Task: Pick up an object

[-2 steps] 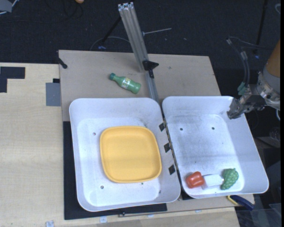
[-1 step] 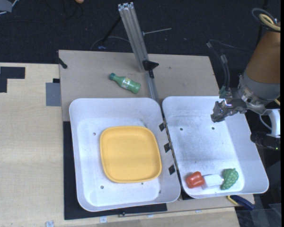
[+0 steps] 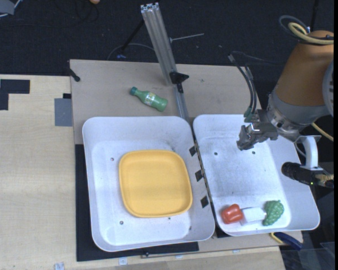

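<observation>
You get even, fairly bright overhead light on the bench, and the two white bins come close to washing out, while the floor behind the gripper drops into near black. Shadows are soft and short: a faint one lies under the yellow plate well to the gripper's left, and a dim smudge sits on the bin floor just below the gripper. The picture is slightly soft and grainy throughout, so the gripper's fingers blur into a dark lump.
</observation>
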Available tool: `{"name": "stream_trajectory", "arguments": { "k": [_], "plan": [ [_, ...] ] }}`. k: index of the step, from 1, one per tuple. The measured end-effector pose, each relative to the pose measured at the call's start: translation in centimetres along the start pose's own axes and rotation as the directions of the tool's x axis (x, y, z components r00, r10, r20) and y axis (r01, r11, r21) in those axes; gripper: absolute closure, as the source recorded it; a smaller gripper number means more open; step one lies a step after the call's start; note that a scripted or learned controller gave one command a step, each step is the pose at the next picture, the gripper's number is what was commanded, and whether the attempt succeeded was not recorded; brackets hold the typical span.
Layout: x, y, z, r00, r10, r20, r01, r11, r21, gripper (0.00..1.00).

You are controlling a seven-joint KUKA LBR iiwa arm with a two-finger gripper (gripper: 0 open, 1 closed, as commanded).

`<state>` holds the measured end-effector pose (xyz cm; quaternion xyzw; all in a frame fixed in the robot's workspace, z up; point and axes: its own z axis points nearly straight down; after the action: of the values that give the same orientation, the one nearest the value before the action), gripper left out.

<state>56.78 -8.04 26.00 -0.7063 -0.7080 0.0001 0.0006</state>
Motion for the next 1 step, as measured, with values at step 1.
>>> {"name": "stream_trajectory", "arguments": {
  "k": [1],
  "plan": [
    [3.92, -1.72, 0.93, 1.000, 0.000, 0.000, 0.000, 1.000, 0.000, 1.00]
  ]
}}
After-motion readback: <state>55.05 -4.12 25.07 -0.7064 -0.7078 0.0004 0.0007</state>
